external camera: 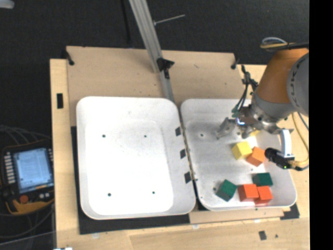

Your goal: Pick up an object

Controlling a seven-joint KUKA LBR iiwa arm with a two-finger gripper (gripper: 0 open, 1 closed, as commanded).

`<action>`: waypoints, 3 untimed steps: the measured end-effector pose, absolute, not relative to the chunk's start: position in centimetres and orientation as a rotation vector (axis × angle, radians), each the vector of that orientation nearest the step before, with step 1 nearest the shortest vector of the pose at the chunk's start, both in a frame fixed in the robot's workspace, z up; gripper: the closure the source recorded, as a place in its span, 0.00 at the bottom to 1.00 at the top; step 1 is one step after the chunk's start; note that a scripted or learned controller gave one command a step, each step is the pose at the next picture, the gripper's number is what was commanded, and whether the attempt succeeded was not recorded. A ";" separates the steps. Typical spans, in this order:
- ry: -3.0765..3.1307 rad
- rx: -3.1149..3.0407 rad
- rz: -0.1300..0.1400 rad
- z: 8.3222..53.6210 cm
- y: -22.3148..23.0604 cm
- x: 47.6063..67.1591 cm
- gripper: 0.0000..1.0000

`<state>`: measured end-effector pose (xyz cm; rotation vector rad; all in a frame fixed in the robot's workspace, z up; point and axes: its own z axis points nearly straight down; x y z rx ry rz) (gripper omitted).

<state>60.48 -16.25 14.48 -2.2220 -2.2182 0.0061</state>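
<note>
Two bins are sitting side by side on my bench, and I am reading them from the left. I am seeing nothing in the left bin (127,155) worth going for. All my candidates are lying in the right bin (208,119): a green block (226,189) toward the near side, two orange blocks (255,192) touching each other just right of it, and a darker green block (263,179) just beyond those. Farther back, a yellow block (241,150) is resting against another orange block (255,156). The gripper (240,125) is hanging over the far part of that bin, just beyond the yellow block, and I am judging it not to be carrying anything; how wide it is spread I cannot tell. I am favouring the yellow block, being nearest, and I am thinking a clean grab means closing across its free sides, away from the orange neighbour.
</note>
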 end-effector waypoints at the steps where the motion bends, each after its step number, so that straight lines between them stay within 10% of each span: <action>1: -2.221 -2.226 0.002 9.5 -16.4 60.5 0.00; 2: -2.217 -2.235 -0.005 10.9 -16.5 60.6 1.00; 3: -2.225 -2.229 -0.006 17.4 -16.9 61.1 1.00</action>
